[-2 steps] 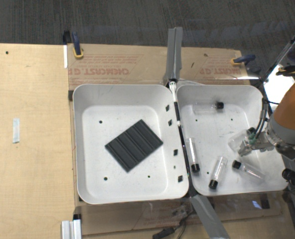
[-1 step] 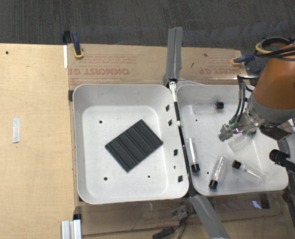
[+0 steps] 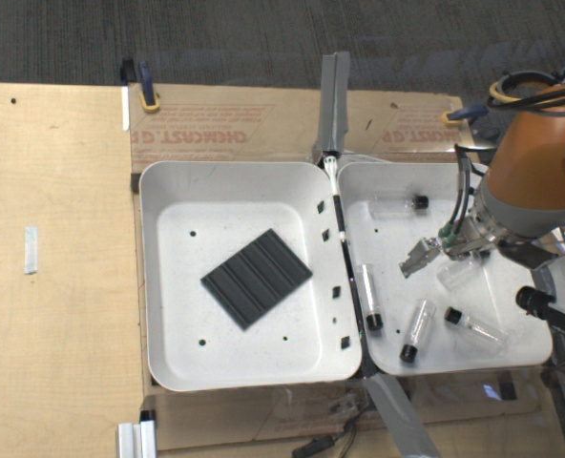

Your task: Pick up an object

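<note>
The right bin holds several clear tubes with black caps. One tube lies near the back wall, and another lies along the left wall. A third tube lies near the front and a fourth sits front right. My gripper hangs low over the middle of this bin, pointing left, with a clear tube just to its right. Nothing visibly sits in its grasp. The left bin holds a dark grey ribbed rectangular pad, lying flat and turned diagonally.
A grey divider post rises behind the seam between the bins. Brown cardboard lies behind them, and a wooden benchtop stretches to the left. Cables and black fittings crowd the right edge by the arm.
</note>
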Tool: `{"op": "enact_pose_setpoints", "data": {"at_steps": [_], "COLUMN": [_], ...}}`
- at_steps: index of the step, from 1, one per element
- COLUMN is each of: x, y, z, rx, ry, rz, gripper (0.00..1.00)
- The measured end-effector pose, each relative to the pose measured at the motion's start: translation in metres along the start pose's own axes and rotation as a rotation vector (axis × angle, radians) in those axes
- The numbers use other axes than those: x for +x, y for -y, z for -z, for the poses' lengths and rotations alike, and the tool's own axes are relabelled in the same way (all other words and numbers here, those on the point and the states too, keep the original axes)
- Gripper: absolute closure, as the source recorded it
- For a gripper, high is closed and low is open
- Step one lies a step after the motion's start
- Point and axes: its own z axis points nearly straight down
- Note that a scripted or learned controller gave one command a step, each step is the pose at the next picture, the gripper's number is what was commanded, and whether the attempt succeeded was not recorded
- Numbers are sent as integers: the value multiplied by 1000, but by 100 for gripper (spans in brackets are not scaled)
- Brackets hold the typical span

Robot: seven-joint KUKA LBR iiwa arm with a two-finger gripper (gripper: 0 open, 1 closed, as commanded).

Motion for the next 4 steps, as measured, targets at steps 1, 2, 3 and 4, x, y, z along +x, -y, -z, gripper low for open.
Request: {"op": "enact_pose_setpoints", "data": {"at_steps": [1, 2, 3, 4], "x": [-38, -35, 8, -29], "y": [53, 35, 40, 49], "z": [-44, 65, -7, 88], "rx": [2, 0, 3, 0], "ry": [-2, 1, -1, 1], "rz": [68, 14, 7, 53], "gripper": [0, 0, 0, 0]}}
